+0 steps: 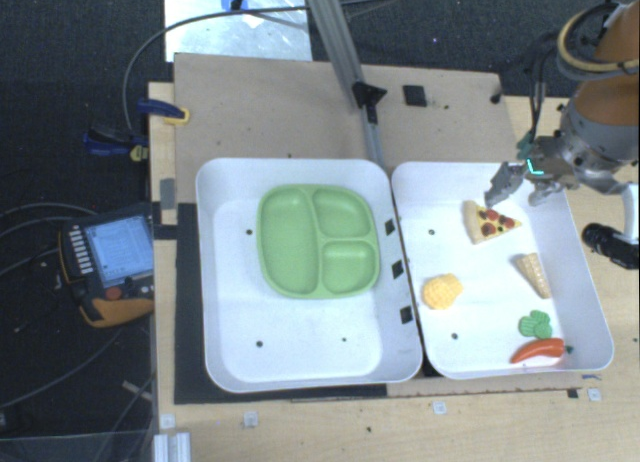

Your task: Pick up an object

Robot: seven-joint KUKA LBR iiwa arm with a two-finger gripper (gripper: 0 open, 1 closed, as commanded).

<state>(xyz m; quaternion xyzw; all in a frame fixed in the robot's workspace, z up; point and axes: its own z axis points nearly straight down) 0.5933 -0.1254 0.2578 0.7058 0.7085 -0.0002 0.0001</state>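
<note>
The right bin (pixel 440 280) holds a toy pizza slice (pixel 489 223), a yellow lumpy piece (pixel 441 292), a cream cone (pixel 534 274), a green broccoli-like piece (pixel 535 326) and a red sausage (pixel 538 351). My gripper (pixel 522 186) hangs at the bin's far right corner, just above and right of the pizza slice. Its two grey fingers stand apart with nothing between them.
A green divided plate (pixel 318 240) lies in the left bin (pixel 230 330). A grey pole (pixel 335 25) slants across the back of the bench. A handheld pendant (pixel 108 260) and cables lie on the floor at the left.
</note>
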